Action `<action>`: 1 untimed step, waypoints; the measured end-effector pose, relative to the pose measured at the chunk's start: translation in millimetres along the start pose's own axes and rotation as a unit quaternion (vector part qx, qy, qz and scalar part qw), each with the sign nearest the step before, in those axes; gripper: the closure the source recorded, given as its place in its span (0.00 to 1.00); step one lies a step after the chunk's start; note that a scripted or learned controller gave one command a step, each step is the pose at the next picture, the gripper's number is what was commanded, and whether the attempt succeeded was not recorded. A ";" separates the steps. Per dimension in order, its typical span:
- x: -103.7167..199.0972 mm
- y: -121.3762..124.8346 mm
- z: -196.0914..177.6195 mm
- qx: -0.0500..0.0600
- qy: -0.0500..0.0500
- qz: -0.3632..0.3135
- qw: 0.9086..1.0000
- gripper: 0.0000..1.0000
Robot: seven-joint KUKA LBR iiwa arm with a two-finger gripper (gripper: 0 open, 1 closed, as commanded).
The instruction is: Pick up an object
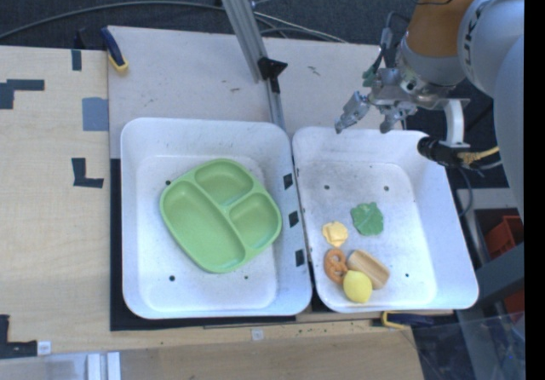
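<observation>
My gripper (368,117) hangs above the far rim of the right bin (443,199), its two fingers spread open with nothing between them. Well below it, in the bin's near half, lie several small toy foods: a green leafy piece (368,218), a pale yellow piece (335,233), an orange pretzel-like ring (335,263), a tan bun-shaped piece (368,266) and a yellow lemon (358,287). They sit close together, the ring, bun and lemon touching.
The left bin (136,199) holds a green divided plate (220,214). A slanted metal pole (243,12) rises behind the bins and ends near the divide between them. A blue and yellow clamp (114,50) sits at the bench's far left.
</observation>
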State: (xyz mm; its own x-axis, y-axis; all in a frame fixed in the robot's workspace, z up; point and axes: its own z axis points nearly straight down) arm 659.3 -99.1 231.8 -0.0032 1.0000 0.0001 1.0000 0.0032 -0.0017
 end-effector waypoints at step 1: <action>-0.1 0.0 0.0 0.000 0.000 0.000 1.000 0.00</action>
State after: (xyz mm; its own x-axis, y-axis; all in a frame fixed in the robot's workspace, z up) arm 659.3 -99.1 231.8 -0.0032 1.0000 -0.0003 1.0000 0.0032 -0.0017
